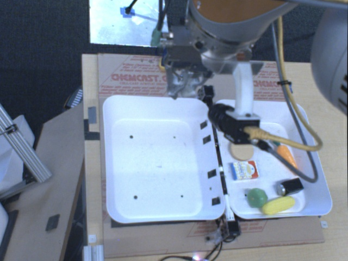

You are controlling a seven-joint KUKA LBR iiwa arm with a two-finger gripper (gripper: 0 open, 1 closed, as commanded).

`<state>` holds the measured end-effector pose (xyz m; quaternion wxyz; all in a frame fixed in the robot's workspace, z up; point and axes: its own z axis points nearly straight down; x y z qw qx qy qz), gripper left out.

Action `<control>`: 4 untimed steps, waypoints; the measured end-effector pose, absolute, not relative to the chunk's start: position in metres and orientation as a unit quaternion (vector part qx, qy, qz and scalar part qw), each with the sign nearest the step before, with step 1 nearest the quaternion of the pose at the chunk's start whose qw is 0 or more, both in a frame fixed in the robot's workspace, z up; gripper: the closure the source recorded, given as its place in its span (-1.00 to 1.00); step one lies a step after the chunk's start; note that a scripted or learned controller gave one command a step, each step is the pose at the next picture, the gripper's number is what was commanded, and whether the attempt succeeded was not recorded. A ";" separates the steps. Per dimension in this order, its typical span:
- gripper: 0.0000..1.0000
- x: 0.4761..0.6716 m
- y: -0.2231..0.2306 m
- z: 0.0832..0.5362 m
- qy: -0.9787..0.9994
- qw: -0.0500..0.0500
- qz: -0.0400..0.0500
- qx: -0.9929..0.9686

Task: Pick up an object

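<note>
Tool (185,88) hangs over the back rim of the left bin (117,200), and you cannot tell how it is set. It carries nothing. Your things wait in the right bin (321,197): a green ball (256,197), a yellow lemon-shaped toy (278,204), a small black block (290,186), a little card (245,171) and an orange carrot-like piece (286,155). Pick one that sits apart from the others, come straight down over its middle, and keep away from the bin wall.

The arm (255,4) is cut off by the top edge.
</note>
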<state>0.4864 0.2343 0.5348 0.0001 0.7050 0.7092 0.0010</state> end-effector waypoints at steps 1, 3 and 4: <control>1.00 0.485 0.234 0.387 0.707 -0.002 -0.007 0.707; 1.00 0.487 0.234 0.469 0.709 0.001 0.005 0.706; 1.00 0.494 0.235 0.532 0.709 0.001 0.004 0.705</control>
